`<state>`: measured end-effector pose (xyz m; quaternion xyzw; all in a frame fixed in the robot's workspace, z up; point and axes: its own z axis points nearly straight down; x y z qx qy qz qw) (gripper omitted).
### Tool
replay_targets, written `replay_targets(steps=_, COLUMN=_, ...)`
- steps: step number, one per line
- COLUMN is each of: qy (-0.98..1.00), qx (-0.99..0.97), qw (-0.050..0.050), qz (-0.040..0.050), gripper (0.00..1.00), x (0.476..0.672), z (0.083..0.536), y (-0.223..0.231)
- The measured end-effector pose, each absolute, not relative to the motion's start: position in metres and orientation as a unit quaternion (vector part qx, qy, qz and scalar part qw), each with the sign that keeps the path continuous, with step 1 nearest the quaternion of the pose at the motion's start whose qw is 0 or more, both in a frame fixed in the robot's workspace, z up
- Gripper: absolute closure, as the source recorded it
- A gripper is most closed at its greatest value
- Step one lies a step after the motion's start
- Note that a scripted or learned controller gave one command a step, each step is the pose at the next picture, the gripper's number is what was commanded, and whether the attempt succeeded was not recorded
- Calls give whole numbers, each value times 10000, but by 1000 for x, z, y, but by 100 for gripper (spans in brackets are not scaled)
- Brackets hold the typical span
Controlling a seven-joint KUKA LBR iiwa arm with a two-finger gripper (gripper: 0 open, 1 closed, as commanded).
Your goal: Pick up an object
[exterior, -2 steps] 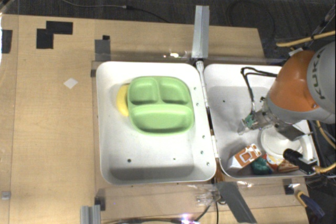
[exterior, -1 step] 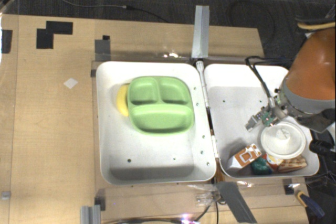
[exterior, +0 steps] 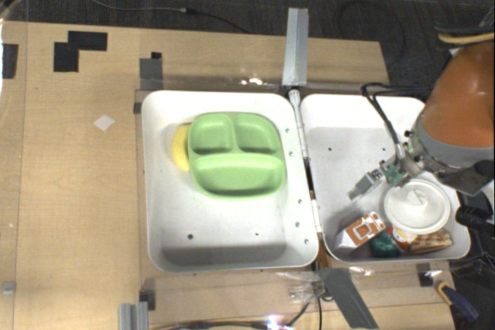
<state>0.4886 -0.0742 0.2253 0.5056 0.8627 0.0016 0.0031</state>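
My gripper reaches into the right bin from the right, low over its floor near the middle. Just right of it sits a white round object. At the bin's front edge lie an orange-and-white packet, a dark teal object and a brown piece, all slightly in front of the gripper. The arm's orange band covers the bin's right side. A green divided plate rests in the left bin, with a yellow object peeking out at its left edge.
A metal divider separates the two bins. A black cable runs across the right bin's back corner. Bare white floor lies in the left bin's front half and the right bin's back left.
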Motion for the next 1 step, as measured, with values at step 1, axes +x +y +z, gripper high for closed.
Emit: replay_targets(steps=1, qy=8638, qx=5037, qw=58, qz=29, gripper=100, x=491, z=236, y=-74)
